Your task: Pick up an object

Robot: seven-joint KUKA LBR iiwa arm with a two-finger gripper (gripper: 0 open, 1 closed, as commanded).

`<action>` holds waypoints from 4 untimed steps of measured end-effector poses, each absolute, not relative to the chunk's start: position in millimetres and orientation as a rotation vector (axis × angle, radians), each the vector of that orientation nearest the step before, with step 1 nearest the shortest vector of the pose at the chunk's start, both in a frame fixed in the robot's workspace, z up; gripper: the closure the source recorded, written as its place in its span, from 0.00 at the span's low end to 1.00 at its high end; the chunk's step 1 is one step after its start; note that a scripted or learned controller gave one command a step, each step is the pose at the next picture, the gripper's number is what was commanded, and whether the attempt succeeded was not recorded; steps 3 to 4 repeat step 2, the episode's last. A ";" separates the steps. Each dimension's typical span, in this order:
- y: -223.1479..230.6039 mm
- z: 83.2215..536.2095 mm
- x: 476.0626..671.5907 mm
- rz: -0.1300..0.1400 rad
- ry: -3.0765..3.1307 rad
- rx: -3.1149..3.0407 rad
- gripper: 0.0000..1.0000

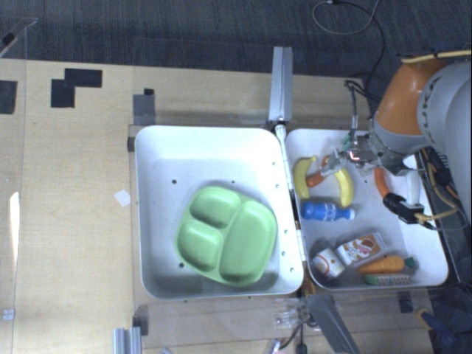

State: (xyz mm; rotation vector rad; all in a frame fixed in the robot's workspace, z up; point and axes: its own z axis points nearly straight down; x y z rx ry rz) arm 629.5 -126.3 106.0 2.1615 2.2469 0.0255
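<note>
My gripper (348, 155) hangs low over the back of the right bin (435, 271). Just below it lie a yellow banana (344, 187) and a small red-orange piece (316, 180). I see nothing held in the gripper. A second yellow banana (301, 177) lies along the bin's left wall. A blue bottle (324, 212) lies on its side in the middle. Toward the front sit a carton (359, 249), a small can (325, 262) and a carrot (383, 265). An orange-red stick-shaped item (380, 183) is partly hidden beside the wrist.
The left bin (158, 168) holds a green divided plate (227, 234) at its front middle. A metal post (280, 87) stands at the back between the bins. The arm's grey and orange body (420, 109) covers the right bin's far right corner.
</note>
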 end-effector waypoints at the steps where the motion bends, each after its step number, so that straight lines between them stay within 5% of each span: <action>1: -124.9 116.5 630.5 0.027 2.250 2.158 1.00; 2: -109.2 210.0 652.6 0.005 2.548 1.827 1.00; 4: -109.2 210.0 652.6 0.005 2.548 1.827 1.00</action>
